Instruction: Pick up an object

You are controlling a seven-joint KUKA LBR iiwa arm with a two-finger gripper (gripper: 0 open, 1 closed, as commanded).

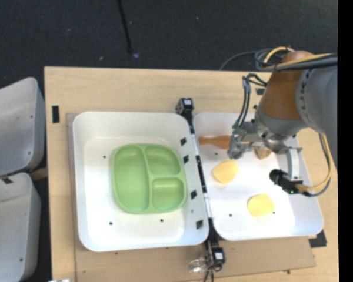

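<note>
In the right bin [306, 216] lie a pale yellow lump [225, 172] near the middle and a second yellow lump [260, 205] nearer the front. An orange-brown stick-shaped piece [214, 140] rests at the bin's back left. A small brown piece [262, 153] peeks out under the wrist. My gripper [237, 147] hangs low over the bin, right at the stick's right end and just above and to the right of the first yellow lump. The wrist hides where the gripper meets the stick.
The left bin [88, 216] holds a green divided plate [147, 178]. A ridge with black clips [195, 175] separates the bins. Cables [294, 184] trail from the wrist over the right bin's far side.
</note>
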